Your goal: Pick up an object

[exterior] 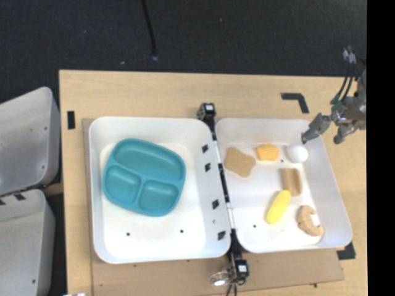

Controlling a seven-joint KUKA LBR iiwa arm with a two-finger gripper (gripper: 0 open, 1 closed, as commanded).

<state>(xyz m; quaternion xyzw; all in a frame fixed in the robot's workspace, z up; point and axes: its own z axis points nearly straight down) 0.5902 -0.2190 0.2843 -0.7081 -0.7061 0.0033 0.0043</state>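
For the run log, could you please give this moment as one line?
hand: above right bin's far edge | nearest: small white ball | nothing held

Plate (pixel 144 177) in left bin (pixel 99 239), food pieces in right bin (pixel 333 184)

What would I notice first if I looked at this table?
Probably the big teal plate with three sections, lying in the left white bin. Next, the toy foods spread around the right white bin: a bright yellow banana-like piece near the middle and a small white ball near the far edge. The robot's gripper hangs at that bin's far right corner.
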